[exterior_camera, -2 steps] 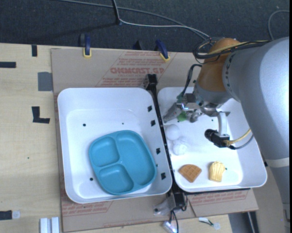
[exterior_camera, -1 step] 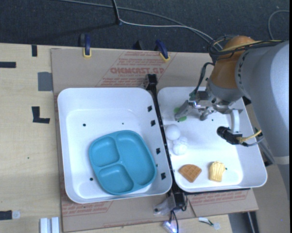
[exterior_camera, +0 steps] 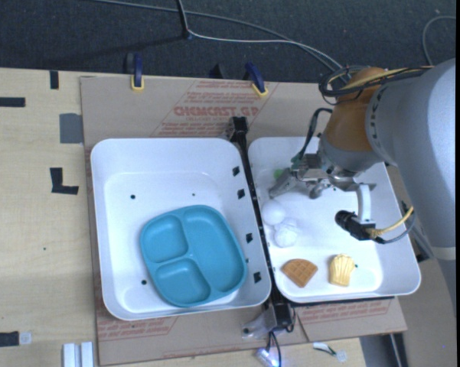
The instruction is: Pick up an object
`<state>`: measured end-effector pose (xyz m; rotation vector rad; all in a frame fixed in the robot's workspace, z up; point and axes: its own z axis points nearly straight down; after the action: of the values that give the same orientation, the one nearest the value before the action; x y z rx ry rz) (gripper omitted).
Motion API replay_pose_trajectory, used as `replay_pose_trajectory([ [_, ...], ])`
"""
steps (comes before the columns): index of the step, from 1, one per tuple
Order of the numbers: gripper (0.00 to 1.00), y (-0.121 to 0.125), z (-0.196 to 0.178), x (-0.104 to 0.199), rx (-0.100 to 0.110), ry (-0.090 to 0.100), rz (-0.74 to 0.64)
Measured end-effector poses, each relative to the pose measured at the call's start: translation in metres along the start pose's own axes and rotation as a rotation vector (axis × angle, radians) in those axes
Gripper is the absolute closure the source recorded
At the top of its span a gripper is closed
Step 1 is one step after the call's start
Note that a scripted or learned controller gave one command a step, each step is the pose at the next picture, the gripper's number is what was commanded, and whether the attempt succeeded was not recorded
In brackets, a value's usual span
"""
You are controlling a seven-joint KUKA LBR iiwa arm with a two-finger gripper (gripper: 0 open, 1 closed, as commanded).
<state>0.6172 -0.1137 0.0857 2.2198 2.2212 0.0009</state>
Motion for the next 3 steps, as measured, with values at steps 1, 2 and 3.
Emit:
replay_pose_trajectory([
  [1,0.0,-0.009,-0.073,0.003,-0.004,0.0,0.0],
  [2,0.0,0.036,0.005,0.01,0.005,0.001,-0.001],
  [3,0.0,0.023,0.0,-0.007,0.0,0.0,0.001],
])
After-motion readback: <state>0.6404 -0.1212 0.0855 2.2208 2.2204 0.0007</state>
